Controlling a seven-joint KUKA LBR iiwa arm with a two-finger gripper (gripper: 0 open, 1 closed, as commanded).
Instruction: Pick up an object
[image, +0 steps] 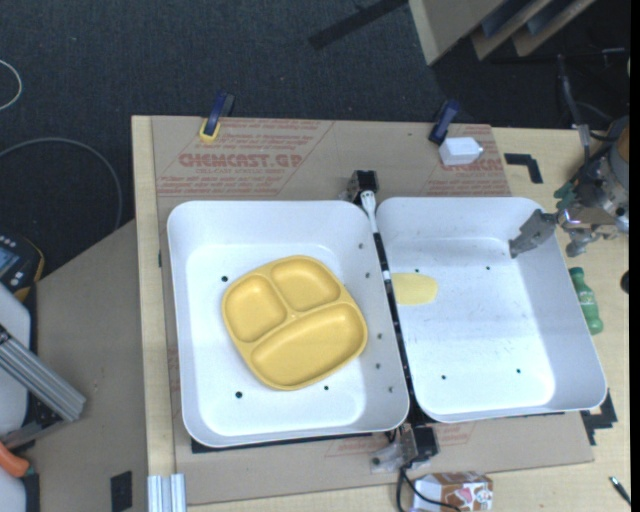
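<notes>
Gripper (540, 232) at right bin's (560, 395) far-right rim, finger state indiscernible, nothing held. Small yellow piece (414, 289) near that bin's left wall: probably light, flat, slippery. Divided yellow plate (294, 320) in left bin (200, 400): rigid, best gripped by rim.

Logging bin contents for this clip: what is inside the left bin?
The left bin holds one yellow divided plate, lying flat. Its three compartments look bare. Whatever lies beneath the plate is covered.

Single fixed camera above the bench (300, 150), looking down at a slant — both white bins (190, 300) in frame, arm (600, 195) entering from right.
</notes>
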